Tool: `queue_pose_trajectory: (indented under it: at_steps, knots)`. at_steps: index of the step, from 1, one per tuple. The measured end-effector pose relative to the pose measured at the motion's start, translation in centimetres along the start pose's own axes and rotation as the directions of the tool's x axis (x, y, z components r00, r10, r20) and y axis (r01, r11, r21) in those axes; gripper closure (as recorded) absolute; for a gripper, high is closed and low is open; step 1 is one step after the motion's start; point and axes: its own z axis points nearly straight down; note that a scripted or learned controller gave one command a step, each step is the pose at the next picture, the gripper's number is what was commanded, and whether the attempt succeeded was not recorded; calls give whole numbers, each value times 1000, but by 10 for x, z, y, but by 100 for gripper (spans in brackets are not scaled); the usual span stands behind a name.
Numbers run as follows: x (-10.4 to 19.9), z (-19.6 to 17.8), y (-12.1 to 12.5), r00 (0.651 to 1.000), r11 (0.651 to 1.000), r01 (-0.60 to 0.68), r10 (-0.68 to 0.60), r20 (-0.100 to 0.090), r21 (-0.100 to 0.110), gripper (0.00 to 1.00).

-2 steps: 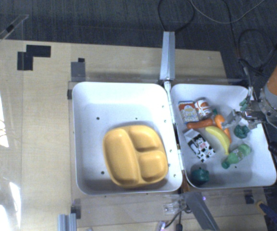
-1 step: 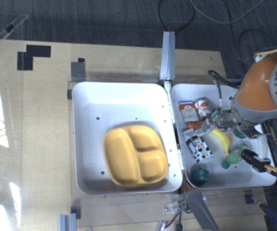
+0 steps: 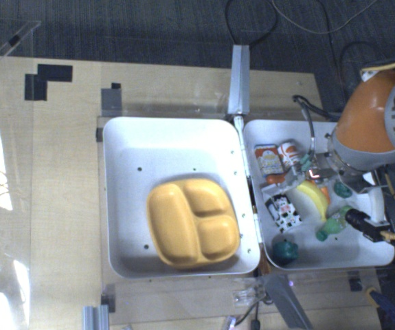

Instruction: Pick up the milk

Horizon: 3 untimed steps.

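1. The grey arm [image 3: 382, 126], with its orange band, is reaching in from the right and hanging over the right bin [image 3: 362, 253].
2. The claw [image 3: 314, 172] is sitting low over the middle of that bin, just above the banana [image 3: 312, 198]; whether it is wide or narrow I cannot tell, since the wrist is covering most of it.
3. The milk [image 3: 283, 212], a small black-and-white patterned carton, is lying in the right bin near its left wall, below and to the left of the claw and apart from it, with nothing gripping it.
4. The banana is lying just right of the milk, between the carton and the claw.
5. An orange-and-white packet [image 3: 268, 161] and a red-and-white can [image 3: 290, 153] are lying at the top left of the same bin, above the milk.
6. A dark green round object [image 3: 284, 250] is resting near the bin's front edge, below the milk, and a green bottle-like item [image 3: 330, 227] is lying to its right.
7. The left bin [image 3: 128, 157] is holding a yellow three-compartment tray [image 3: 192, 221], well apart from the claw.
8. Both bins are sitting side by side on the light wooden counter [image 3: 53, 205].
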Motion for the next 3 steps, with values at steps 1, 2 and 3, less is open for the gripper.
queue_pose_trajectory:
  at_steps: [1,2,3]
  knots:
    - [0,0,0,1000,1000,0,0,0,0,0]
    - [13,35,-28,1000,999,16,-16,7,-31,0]
    - [13,38,-36,896,894,444,-442,51,-63,0]
